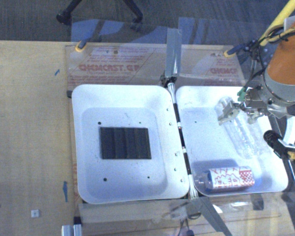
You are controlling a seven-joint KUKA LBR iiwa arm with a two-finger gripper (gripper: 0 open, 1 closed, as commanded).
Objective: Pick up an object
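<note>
Nearest you, at the front wall of the right bin, a can with a red-and-white label lies on its side, well apart from the gripper.

Behind it in the same bin, a clear plastic bottle lies slantwise, its upper end close under the gripper; whether they touch you cannot tell. You also cannot tell how the gripper stands, wide or narrow, since its tip blurs into the clear plastic, and nothing is plainly held.

Judged from this, the bottle is the likelier target. To do the step well, you would want the gripper brought down squarely across the bottle's width, not along its length, and centred, because a smooth round body tends to roll or squirt out of an off-centre pinch. Check that it is really gripped before you lift.

Going by size: the left bin holds only a dark ribbed rectangular pad, lying flat at its centre; the right bin holds the bottle, then the smaller can.
</note>
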